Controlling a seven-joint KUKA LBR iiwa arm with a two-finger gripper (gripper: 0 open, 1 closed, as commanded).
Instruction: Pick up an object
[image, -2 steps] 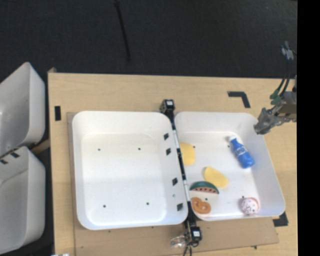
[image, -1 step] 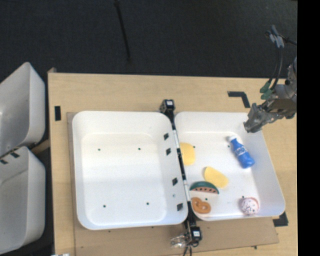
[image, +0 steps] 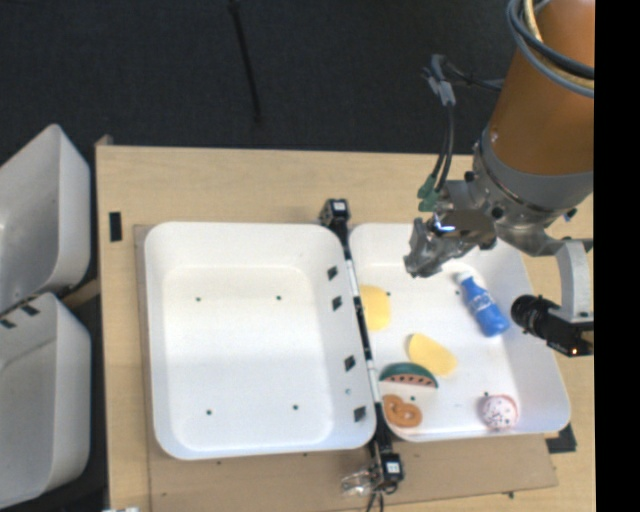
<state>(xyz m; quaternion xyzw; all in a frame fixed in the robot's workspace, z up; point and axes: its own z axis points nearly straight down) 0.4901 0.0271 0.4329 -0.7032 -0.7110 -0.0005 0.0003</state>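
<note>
Six small objects in the right bin (image: 540, 400). Gripper (image: 428, 250) above its far side, finger state impossible to tell. Best lowered straight over the blue bottle (image: 483, 305), just beside, centred before closing.

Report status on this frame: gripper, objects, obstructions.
Gripper above right bin's far end, nothing seen between fingers. Blue bottle lies just beside it. Yellow pieces, watermelon slice, pretzel, pink ball nearer camera. Approach unobstructed.

White bins (image: 240, 440) hold a blue bottle (image: 484, 306), two yellow pieces (image: 432, 354), and a red-and-green watermelon slice (image: 408, 376).
</note>
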